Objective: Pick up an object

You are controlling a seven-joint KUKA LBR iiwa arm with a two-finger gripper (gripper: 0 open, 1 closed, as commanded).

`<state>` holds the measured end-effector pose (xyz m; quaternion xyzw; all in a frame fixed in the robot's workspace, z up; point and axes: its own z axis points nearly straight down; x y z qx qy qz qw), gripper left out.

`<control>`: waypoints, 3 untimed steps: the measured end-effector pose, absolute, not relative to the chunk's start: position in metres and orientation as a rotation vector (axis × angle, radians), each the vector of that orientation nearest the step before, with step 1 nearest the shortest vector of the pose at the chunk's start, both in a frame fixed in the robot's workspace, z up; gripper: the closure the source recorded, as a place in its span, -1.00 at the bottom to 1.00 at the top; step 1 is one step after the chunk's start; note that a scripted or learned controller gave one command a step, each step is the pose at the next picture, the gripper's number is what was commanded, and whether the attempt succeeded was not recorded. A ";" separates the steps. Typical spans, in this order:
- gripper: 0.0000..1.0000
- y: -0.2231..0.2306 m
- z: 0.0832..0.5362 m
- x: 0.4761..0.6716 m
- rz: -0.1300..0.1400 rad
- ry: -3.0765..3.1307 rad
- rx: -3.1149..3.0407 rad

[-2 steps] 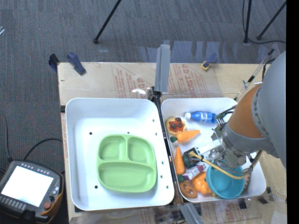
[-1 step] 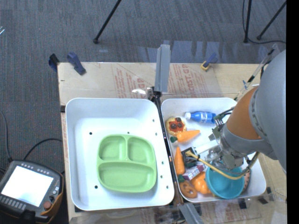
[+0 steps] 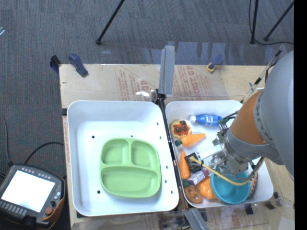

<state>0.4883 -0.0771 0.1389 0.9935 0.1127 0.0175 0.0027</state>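
The right bin (image 3: 201, 102) holds several toys. A blue bottle (image 3: 206, 120) lies at the back, with a pizza slice (image 3: 181, 128) and an orange carrot (image 3: 193, 139) just in front of it. A thin carrot (image 3: 183, 165) lies along the left wall. A blue bowl (image 3: 231, 190) sits at the front, beside an orange piece (image 3: 206, 189) and a small purple-and-white packet (image 3: 197, 178). My gripper (image 3: 224, 168) is low in this bin, right over the bowl's back rim, and the wrist hides its tips.
The left bin (image 3: 76, 128) holds a green divided plate (image 3: 129, 168) in its middle. A grey post (image 3: 167, 71) rises behind the wall between the two bins. A teach pendant (image 3: 29, 190) lies on the floor at the lower left.
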 end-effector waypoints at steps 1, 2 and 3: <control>1.00 -0.078 0.153 0.486 0.048 0.331 3.118; 1.00 -0.078 0.143 0.488 0.054 0.336 3.117; 1.00 -0.085 0.151 0.488 0.052 0.350 3.117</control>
